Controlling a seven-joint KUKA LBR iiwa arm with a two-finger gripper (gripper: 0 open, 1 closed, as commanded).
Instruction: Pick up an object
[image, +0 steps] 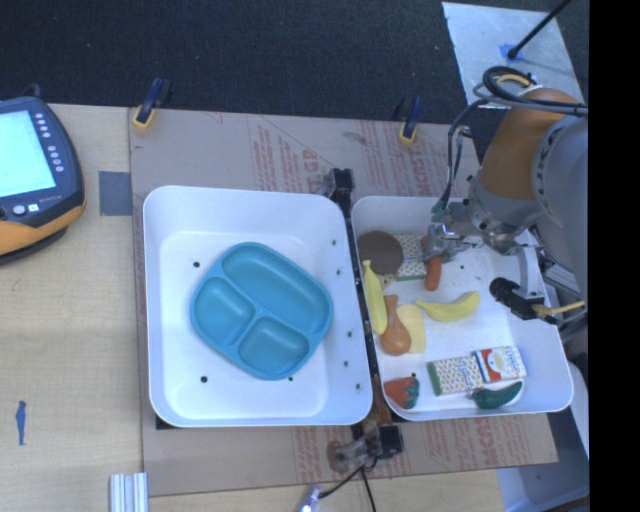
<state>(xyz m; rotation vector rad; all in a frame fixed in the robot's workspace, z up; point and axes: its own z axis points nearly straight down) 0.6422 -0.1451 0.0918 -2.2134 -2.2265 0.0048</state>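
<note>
Carrot: a small orange-red toy carrot (432, 273) stands at the far side of the right bin (556, 385), right under the claw and the likeliest pick.
Claw: the claw (440, 243) hangs low over the carrot's top end; whether it is released or clenched on anything, I cannot tell.
Arm: the grey arm with its orange band (515, 150) leans in from the right, so the claw comes down onto the pile from above.
Nearby: a brown disc (380, 251) lies just left of the carrot, and a yellow banana (450, 307) lies just on its near side.
Further out: a cracker box (455, 375) and a green pepper (497, 397) sit at the near edge.
Left bin: the left bin (170, 390) holds a blue divided plate (261, 310), well apart from the claw.
Desk: the desk (70, 330) carries both bins side by side.
</note>
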